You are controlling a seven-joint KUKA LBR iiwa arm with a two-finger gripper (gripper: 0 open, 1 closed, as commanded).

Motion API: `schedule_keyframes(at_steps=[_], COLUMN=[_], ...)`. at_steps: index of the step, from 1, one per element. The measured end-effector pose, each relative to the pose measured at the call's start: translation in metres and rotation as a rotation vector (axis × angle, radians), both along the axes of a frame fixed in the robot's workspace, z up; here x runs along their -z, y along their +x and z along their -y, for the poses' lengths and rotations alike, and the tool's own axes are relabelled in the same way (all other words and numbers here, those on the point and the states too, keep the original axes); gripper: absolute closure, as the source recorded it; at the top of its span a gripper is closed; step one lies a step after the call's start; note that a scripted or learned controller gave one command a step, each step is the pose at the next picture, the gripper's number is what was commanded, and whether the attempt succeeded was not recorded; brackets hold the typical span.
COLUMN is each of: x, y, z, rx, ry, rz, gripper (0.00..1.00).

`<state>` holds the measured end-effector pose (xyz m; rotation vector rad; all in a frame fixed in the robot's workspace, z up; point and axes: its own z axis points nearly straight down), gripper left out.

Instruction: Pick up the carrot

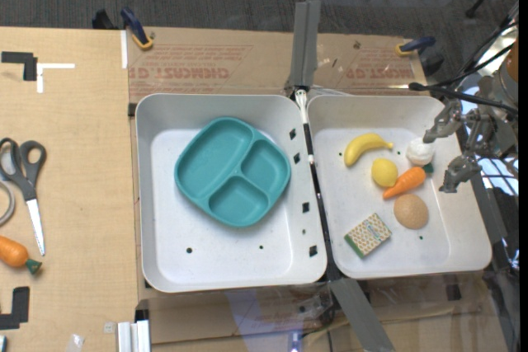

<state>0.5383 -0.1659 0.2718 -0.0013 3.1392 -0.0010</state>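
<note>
Camera view: dark carpet behind a light wood table point(66, 144) carrying two white bins. Left bin point(157, 260) holds a teal divided plate point(233, 171). Right bin point(462, 251) holds the carrot point(404, 182), lying tilted between lemon point(384, 171) and egg point(411, 212), touching or nearly touching both. Hand point(454, 151) hovers at the bin's right edge, fingers apart, empty. Carrot looks like a light, stiff, smooth plastic toy; judged best grip is across mid-body.

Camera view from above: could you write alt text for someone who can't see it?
In the right white bin, a toy carrot lies among a banana, lemon, egg and small box, with the robot gripper at the bin's right edge. The left bin holds a teal divided plate.
</note>
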Motion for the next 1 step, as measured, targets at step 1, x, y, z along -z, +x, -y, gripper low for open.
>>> schedule_keyframes(at_steps=[1], x=[0.1449], y=[0.0206], z=[-0.0069], rx=[-0.156], ry=[0.001], rz=[-0.001], gripper=[0.0])
